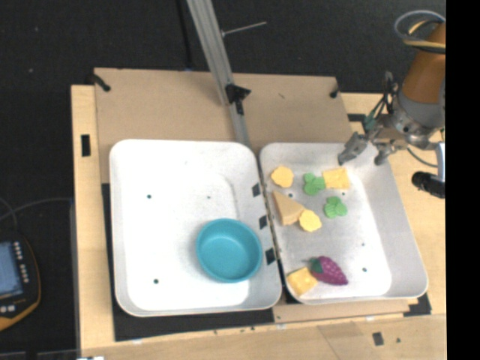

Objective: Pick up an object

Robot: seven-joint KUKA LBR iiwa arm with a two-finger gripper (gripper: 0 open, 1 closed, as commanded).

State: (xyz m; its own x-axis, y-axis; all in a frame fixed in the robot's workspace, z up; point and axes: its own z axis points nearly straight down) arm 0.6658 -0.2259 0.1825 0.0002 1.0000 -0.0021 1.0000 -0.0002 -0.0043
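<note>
The right bin (390, 231) holds several small toy foods: a yellow round piece (282, 176), a green piece (313, 184), a yellow block (336, 178), a tan wedge (286, 208), another yellow lump (310, 220), a green cluster (335, 208), a purple grape bunch (328, 270) and a yellow chunk (302, 281). My gripper (367, 153) hangs over the bin's far right corner, open, with nothing between its fingers. It is to the right of and slightly beyond the yellow block.
The left bin (150, 178) holds a blue bowl (229, 249) near its front right. A slanted metal pole (217, 58) rises behind the bins. A handheld controller (15, 272) lies at the far left edge.
</note>
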